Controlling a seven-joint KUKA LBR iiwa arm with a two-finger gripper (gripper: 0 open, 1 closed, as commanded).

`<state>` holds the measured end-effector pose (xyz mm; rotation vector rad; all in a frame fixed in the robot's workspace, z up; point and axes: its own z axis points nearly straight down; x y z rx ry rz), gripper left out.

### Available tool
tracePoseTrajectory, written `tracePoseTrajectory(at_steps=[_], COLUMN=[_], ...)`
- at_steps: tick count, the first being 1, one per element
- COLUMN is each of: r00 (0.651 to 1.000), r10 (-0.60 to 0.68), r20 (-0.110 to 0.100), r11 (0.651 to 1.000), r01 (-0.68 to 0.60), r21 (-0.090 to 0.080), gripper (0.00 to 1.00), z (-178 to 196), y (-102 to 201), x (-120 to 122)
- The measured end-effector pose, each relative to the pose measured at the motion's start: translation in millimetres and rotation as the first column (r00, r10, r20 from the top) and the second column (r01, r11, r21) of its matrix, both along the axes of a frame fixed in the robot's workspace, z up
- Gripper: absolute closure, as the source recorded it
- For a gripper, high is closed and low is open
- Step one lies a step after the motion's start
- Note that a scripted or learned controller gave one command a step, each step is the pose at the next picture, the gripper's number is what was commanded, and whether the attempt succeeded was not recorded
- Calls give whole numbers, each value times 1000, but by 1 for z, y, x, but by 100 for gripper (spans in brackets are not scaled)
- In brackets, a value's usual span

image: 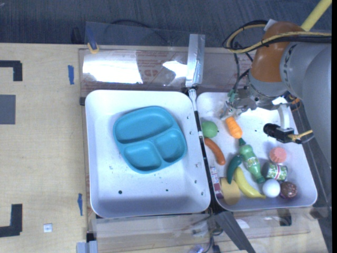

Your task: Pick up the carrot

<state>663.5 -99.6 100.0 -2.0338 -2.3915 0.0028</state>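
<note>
The carrot, short and orange, lies in the right bin near its back left corner, slanting toward the front right. My gripper hangs right at the carrot's far end, either touching it or just above it; contact is unclear. The grey arm with its orange band comes in from the upper right.
Beside the carrot lie a green lime and an orange-red sausage. Toward the front are a green bottle, a banana, a yellow block, a can and a white ball. A blue divided plate sits in the left bin.
</note>
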Motion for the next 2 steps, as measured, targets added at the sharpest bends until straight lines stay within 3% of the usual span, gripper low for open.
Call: tracePoseTrajectory(at_steps=[1,2], r00=[991,989], r10=[130,148], r20=[10,5], r11=[992,989], r01=[-130,-148], r21=[1,-1], gripper=[100,100], z=[133,140], y=[102,114], x=[6,5])
